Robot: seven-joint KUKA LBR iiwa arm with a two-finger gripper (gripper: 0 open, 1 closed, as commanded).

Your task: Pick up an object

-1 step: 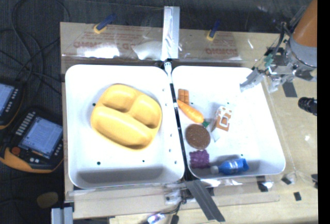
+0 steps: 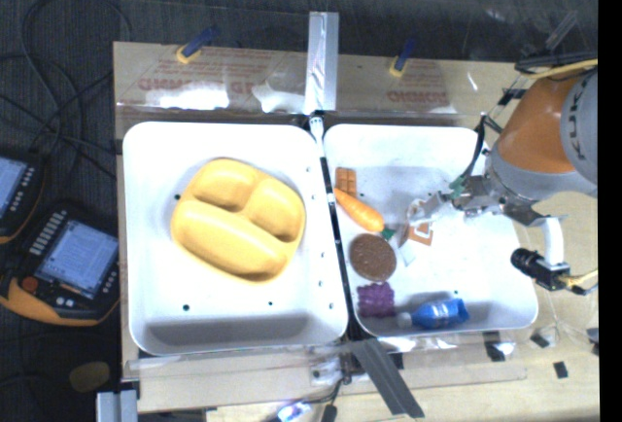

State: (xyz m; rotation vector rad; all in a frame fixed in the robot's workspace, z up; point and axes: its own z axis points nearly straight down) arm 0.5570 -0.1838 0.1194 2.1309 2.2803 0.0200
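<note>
Carrot (image 2: pixel 359 211) near end effector (image 2: pixel 425 214), finger state unclear; looks light, smooth, rigid; best grasped mid-body, across width.

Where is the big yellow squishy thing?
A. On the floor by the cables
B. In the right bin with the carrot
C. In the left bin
C: the big yellow thing lies by itself in the left bin, while the carrot lies in the right bin.

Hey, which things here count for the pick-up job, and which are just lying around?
For the job:
claw
carrot
brown disc
purple grapes
blue bottle
yellow bread loaf

Lying about:
handheld controllers
black cables
clips
</note>
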